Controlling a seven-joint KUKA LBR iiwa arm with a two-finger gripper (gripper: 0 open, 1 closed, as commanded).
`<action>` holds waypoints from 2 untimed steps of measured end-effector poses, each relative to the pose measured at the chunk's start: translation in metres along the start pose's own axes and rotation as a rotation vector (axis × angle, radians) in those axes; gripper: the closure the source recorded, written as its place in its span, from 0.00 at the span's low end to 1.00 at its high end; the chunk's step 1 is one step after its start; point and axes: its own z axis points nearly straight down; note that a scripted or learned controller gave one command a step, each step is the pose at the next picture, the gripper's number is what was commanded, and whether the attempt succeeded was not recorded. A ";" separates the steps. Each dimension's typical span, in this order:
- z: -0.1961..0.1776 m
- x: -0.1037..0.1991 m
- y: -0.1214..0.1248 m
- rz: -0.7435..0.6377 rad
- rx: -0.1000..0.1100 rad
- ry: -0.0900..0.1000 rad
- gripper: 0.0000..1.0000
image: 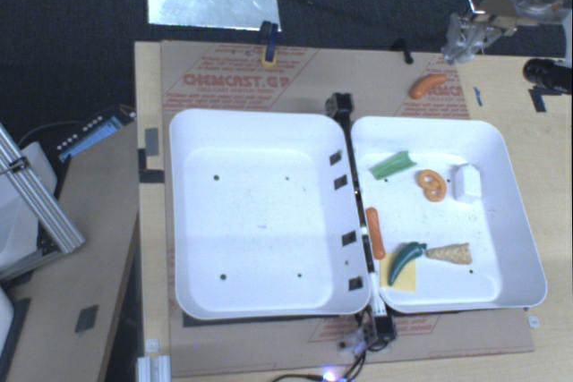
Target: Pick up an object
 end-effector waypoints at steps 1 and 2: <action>-0.125 0.003 0.000 -0.001 -0.011 -0.001 1.00; -0.143 0.036 -0.017 0.000 0.001 0.001 1.00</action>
